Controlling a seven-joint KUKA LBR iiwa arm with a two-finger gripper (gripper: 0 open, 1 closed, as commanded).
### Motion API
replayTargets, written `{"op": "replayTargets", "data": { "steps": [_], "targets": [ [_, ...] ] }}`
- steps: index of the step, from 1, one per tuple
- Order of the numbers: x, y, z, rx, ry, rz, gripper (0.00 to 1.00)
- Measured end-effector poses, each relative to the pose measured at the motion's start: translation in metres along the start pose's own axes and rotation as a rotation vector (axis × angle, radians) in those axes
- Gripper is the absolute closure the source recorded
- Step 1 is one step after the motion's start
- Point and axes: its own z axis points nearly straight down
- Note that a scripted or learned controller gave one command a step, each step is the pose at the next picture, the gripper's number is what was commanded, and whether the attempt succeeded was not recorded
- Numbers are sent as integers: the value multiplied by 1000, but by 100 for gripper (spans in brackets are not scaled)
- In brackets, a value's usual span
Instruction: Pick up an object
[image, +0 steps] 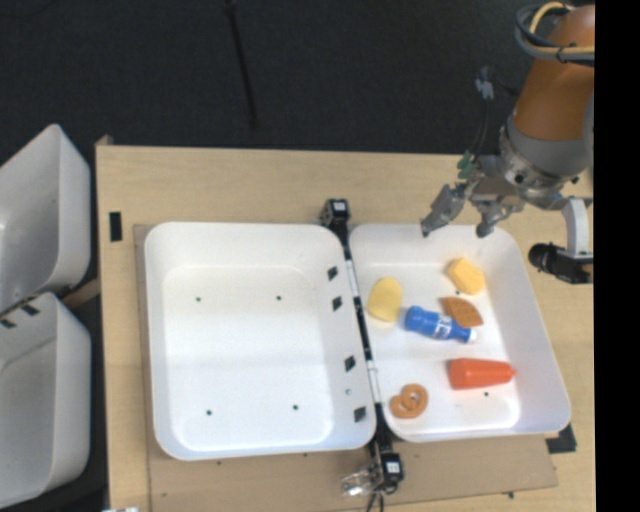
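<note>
The right bin (400, 250) holds several small things: a yellow rounded piece (385, 298) near the divider, a yellow block (466, 275), a brown piece (463, 311), a blue bottle (434, 323) lying on its side, an orange cone-like piece (480, 374) and a tan ring (408, 401). My gripper (459, 219) hangs over the bin's far edge, above and behind the yellow block. Its two fingers stand spread apart with nothing between them.
The left bin (170, 250) lies beside the right one, joined along a black-clipped divider (352, 300). White boxes (40, 220) stand off the bench's left side. The wooden bench top (250, 180) runs behind both bins.
</note>
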Motion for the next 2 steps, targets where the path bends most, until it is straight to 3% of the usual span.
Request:
{"op": "replayTargets", "data": {
  "steps": [1, 2],
  "targets": [
    [-33, -50, 27, 5, 0, 5, 0],
    [-13, -42, 78, 5, 1, 0, 0]
  ]
}}
